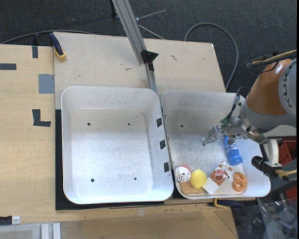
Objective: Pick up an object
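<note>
Toys lay crowded along the near edge of the right bin point(189, 108): a white ball point(183, 174), a yellow ball point(198, 178), a red-and-white piece point(221, 173), an orange ring point(238, 181) and, a little farther in, a blue bottle point(233, 153). The gripper point(224, 133) hung just above the bottle, at the end of the arm point(269, 96); whether it was spread or closed, and whether it had hold of anything, I could not tell. The bottle looked the likeliest target: small, light, stiff plastic, probably slick and apt to roll, so best pinched across its body, not its cap. The balls would likely slip from a pinch; the ring seemed soft. The bin floor was smooth, white and speckled, with low walls. The near corner was tight, but the bottle had open floor on its far side. The left bin point(109, 96) sat just beside, touching at the rim.
</note>
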You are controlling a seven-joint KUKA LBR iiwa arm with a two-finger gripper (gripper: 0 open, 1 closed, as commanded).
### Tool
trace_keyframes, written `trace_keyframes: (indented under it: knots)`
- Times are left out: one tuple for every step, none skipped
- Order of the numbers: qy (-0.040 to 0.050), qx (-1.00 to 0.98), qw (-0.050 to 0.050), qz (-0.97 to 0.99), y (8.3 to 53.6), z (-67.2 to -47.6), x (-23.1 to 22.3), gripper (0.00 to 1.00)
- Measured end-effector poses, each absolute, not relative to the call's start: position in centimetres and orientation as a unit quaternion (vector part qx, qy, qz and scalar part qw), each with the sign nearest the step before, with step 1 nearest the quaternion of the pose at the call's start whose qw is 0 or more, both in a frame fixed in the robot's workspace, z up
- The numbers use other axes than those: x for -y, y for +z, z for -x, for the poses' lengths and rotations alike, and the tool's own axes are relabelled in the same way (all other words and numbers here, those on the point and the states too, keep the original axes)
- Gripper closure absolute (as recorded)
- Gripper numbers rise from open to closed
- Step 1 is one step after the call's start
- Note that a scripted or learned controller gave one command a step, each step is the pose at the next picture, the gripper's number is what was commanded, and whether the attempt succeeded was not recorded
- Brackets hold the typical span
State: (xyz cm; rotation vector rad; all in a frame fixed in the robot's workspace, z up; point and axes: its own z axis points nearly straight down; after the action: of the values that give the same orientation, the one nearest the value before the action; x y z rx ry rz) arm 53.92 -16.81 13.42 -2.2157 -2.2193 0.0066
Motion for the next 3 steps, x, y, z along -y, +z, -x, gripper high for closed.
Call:
trace_keyframes:
  knots:
    - [0.0009,0.707,0.000,0.707,8.7,-53.9,16.8,0.00]
    - [0.0005,0.708,0.000,0.706,9.9,-53.9,16.7,1.00]
    - [-0.0010,0.708,-0.002,0.706,16.1,-54.4,16.8,1.00]
